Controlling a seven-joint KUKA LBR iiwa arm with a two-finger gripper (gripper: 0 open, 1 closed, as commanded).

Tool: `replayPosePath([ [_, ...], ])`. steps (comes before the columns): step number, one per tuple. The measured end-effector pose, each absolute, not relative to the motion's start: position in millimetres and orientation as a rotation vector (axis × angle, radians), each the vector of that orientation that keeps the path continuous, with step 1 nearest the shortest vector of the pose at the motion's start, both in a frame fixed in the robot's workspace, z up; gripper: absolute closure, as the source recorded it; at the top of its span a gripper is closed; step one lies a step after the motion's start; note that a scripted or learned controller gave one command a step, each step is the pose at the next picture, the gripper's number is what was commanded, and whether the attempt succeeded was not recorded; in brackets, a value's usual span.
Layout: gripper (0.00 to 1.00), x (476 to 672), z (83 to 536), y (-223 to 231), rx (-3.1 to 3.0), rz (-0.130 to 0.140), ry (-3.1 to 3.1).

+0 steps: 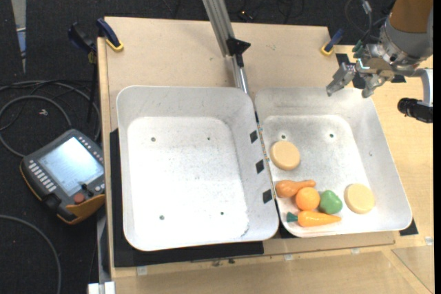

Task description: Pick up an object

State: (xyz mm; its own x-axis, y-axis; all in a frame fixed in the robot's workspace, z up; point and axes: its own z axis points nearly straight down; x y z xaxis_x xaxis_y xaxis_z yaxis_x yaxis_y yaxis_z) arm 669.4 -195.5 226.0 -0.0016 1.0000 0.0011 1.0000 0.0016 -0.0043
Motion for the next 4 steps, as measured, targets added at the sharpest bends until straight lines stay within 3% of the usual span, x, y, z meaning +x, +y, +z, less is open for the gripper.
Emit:
replayPosePath([
  [1, 0.0, 670.4, 229.3, -195.2, -2.218, 0.001, -2.226],
  [4, 0.0, 659.4, 92.9, -193.1, -2.219, 0.003, -2.222],
])
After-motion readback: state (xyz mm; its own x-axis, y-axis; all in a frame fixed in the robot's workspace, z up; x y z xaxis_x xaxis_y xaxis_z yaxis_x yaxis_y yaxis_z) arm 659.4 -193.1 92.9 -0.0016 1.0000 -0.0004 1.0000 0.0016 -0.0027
